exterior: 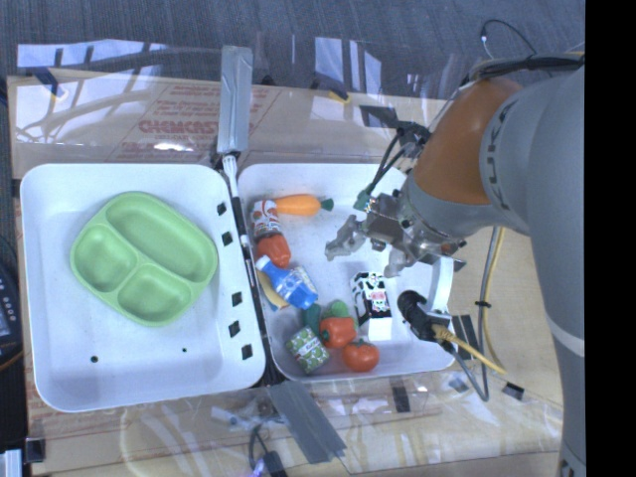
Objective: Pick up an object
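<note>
Hovering over the right bin (pixel 298 182), our hand (pixel 373 251) looks spread and grasps nothing. Nearest target: the black-and-white carton (pixel 373 296) just below it. Risk we see: the tomato (pixel 360 356) and red pepper (pixel 338 331) crowd it, so descending fingers could knock it sideways.

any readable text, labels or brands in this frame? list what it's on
Red print on the cardboard sheet behind the bins: too blurred and glare-washed to read.
Label on the small red-capped bottle: too small to read.
Black-and-white carton: pattern only, no legible words.
Nothing else carries text.
</note>
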{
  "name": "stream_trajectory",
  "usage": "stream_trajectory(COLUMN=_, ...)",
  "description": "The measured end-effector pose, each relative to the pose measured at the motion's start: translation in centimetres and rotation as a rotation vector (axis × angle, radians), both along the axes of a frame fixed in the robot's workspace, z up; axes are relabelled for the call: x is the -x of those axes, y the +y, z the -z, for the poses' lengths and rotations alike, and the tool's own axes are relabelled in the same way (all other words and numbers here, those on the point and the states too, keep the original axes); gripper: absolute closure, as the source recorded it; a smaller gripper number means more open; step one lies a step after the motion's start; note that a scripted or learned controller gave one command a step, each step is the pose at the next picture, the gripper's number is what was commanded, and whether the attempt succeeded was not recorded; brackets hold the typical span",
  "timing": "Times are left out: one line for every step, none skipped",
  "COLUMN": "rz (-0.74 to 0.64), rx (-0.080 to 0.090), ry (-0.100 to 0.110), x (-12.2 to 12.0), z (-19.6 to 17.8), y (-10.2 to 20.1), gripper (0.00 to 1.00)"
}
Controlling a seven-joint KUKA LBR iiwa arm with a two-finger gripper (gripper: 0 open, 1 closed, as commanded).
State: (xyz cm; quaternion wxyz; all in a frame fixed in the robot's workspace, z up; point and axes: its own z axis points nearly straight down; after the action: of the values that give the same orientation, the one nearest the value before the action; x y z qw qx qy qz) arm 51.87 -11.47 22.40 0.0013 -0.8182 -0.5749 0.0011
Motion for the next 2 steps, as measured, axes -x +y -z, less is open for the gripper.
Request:
stream_trajectory(rz=-0.152, rx=-0.001, ry=0.001, x=4.2, z=-1.7, y=-5.3, gripper=0.00)
stream_trajectory(rz=-0.174, rx=0.003, ry=-0.004, x=0.5, z=13.1, y=-6.7, gripper=0.00)
